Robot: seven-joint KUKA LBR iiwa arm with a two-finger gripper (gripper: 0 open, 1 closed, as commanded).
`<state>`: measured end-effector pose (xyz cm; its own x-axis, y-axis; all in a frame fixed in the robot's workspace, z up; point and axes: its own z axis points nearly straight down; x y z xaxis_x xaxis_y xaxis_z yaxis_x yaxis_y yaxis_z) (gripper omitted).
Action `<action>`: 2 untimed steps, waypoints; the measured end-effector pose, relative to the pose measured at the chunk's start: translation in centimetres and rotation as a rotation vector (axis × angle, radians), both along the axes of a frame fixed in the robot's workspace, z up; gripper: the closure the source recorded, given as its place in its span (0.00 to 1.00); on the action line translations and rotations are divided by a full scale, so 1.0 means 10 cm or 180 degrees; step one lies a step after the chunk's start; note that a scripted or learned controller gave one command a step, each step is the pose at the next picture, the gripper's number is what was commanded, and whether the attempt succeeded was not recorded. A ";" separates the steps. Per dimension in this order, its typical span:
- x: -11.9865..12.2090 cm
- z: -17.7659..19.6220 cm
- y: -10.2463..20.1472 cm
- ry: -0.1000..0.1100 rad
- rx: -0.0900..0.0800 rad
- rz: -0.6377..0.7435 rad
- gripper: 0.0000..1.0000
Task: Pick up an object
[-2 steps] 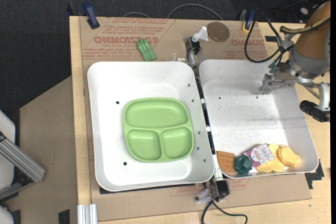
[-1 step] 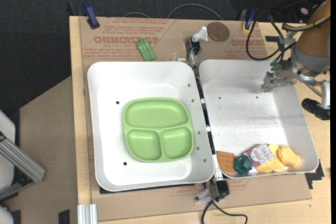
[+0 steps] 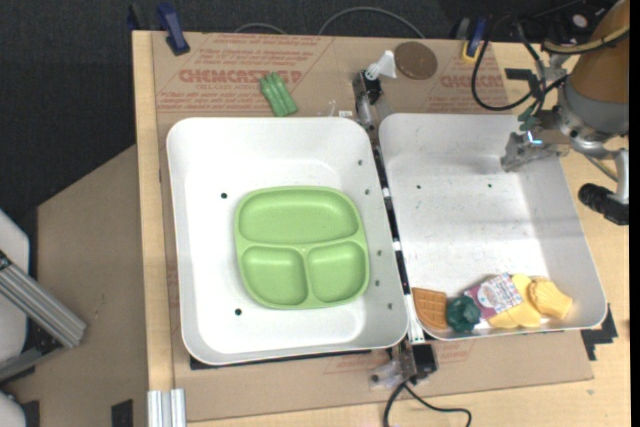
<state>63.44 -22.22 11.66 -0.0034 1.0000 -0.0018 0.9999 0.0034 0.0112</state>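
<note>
End effector (image 3: 522, 149) apparently empty above right bin (image 3: 470, 215); toys (image 3: 495, 303) well apart.

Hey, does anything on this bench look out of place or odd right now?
Slightly. A green clip-like item lies on the cardboard behind the left bin, outside both bins. The small toys are bunched against the right bin's near edge.

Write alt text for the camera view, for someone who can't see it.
A robot gripper hangs over the upper part of the right white bin, far from a cluster of small toy food items at its lower edge. The left white bin holds a green divided plate.
</note>
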 end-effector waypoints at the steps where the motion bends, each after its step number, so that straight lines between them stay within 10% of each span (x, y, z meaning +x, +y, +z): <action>1: 0.01 0.10 0.00 -0.0012 -0.0003 0.0001 1.00; 2: 0.17 0.37 -0.02 0.0016 0.0000 -0.0007 1.00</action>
